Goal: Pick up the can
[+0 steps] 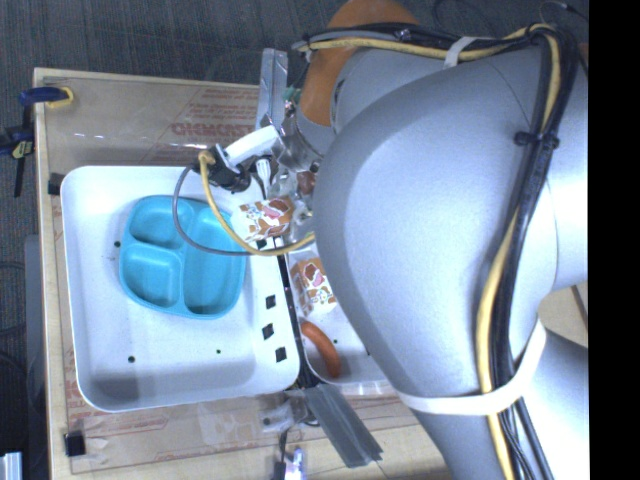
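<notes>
A small can [266, 216] with a white, orange and brown printed label hangs just under my gripper [278, 190], above the wall between the two bins. The gripper is shut on the can, and the metal wrist parts and a yellow cable crowd around it. The grey arm [450, 218] reaches in from the right and hides most of the right bin.
A blue three-compartment tray [180, 258] lies in the left bin [150, 368]. In the visible strip of the right bin are a second printed container [313, 284] and an orange-red rounded object [322, 349]. A black cable loops over the blue tray.
</notes>
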Motion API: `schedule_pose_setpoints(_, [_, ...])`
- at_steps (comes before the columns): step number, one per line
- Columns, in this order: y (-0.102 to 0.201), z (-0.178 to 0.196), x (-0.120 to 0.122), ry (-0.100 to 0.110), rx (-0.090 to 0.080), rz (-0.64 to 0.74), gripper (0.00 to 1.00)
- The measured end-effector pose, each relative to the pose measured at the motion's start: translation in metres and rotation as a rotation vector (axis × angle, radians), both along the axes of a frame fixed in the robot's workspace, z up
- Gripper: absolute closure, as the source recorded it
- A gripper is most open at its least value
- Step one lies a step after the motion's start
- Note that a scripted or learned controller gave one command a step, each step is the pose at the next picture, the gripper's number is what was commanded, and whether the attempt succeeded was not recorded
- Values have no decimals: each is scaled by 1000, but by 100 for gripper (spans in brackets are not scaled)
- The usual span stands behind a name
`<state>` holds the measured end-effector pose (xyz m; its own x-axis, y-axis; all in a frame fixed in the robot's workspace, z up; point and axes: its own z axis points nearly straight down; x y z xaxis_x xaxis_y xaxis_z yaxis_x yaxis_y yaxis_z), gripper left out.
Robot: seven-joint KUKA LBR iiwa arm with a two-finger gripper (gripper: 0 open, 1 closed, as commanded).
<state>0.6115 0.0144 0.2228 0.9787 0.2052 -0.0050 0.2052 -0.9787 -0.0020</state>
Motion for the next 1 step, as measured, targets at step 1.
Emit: schedule_pose_setpoints(1, [74, 19, -9, 0, -1, 0, 100])
